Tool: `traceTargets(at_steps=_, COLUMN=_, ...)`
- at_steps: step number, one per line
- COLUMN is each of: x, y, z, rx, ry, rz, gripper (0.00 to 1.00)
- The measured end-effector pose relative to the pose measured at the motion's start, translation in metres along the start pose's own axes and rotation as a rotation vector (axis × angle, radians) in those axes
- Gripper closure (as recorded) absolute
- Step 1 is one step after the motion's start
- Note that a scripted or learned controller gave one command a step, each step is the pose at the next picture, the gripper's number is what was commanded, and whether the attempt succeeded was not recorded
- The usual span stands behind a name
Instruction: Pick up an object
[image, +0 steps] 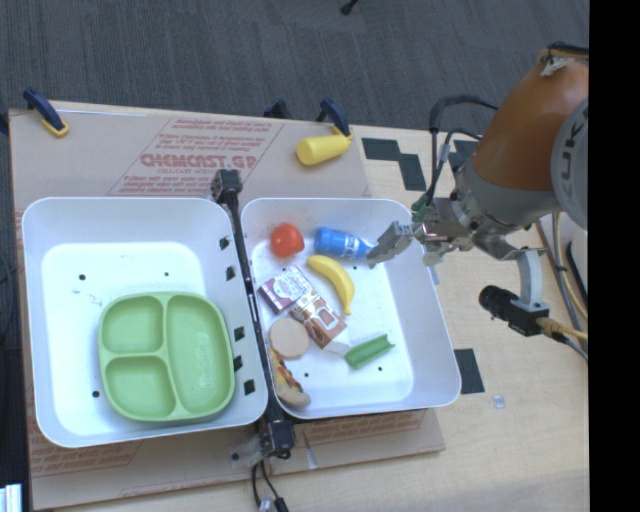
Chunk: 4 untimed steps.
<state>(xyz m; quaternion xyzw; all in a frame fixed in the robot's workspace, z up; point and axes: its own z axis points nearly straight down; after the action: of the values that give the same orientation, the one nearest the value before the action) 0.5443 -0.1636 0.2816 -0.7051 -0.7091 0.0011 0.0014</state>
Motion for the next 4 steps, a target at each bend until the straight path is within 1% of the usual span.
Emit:
traceTargets(at_steps=1, x=-0.048, y=-0.053, z=0.143, rx=0.003, ry=0.001, rz=0.001, gripper=0.00)
traceTargets(at_steps=2, x=-0.019, y=-0.062, z=0.176, rx=-0.002, ry=0.001, rz=0.001, gripper=0.00)
traceTargets(at_steps=3, x=-0.020, y=-0.061, z=0.166, rx=-0.001, ry=-0.001, rz=-0.008, gripper=1.00)
traceTargets(at_steps=4, x=0.024, y=-0.067, z=0.071, rx=-0.003, ry=0.000, rz=-0.001, gripper=1.00)
